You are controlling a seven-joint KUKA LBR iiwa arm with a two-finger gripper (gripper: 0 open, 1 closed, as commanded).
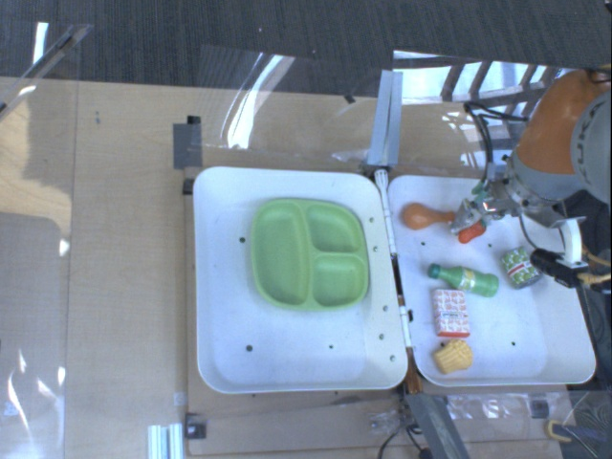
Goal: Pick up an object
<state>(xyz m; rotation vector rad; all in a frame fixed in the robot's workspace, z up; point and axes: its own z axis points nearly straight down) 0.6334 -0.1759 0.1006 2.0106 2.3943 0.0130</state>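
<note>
Gripper (475,216) is parked right over the orange drumstick toy (426,217) in the right bin (564,352), looks like it's lining up a grab, can't tell if the claw's open or closed.

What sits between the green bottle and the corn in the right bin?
In the camera view, a red-and-white box lies between the bottle and the corn.

Pale wood counter (105,256) under dark carpet floor (239,12), daylight glaring in.
Dark ribbed carpet is running across the top of the view. The counter below is showing light wood grain, with a shadow lying over its left part. A clear plastic sheet (253,94) is standing along the far edge, catching bright streaks. A grey metal post (385,122) is rising at the far side.
</note>
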